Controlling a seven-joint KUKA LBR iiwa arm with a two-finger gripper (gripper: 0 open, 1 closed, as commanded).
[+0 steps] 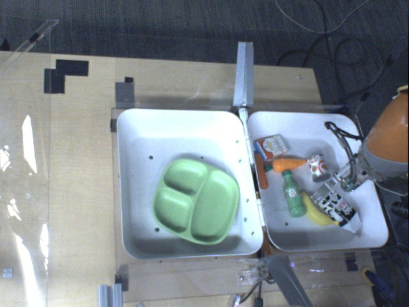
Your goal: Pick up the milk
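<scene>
My hand: my hand (pixel 337 185), grey metal with dark fittings, hangs low in the right white bin (pixel 377 232), in its right half; whether it is open or closed I cannot tell from this slant.
My arm: the grey arm with its orange band (pixel 388 133) comes in from the right, above the bin's right wall.
Milk: the small white carton with black patches (pixel 337 206) lies flat on the bin floor, just below my hand toward the near right corner, close enough that they may touch; nothing shows it gripped.
Yellow banana (pixel 317 212): lies just left of the milk, touching or nearly so.
Green plastic bottle (pixel 293 195): lies left of the banana, near the bin's middle.
Orange carrot (pixel 287 165): lies crosswise above the bottle.
Small white cup with red marks (pixel 316 165): at the carrot's right end, up and left of my hand.
Red-and-white packet (pixel 275 146): toward the far left corner of the right bin.
Left white bin (pixel 137 171): holds a light green divided plastic plate (pixel 197 201), well apart from my hand.
Desk: the pale wooden desk (pixel 57 190) carries both bins side by side.
</scene>
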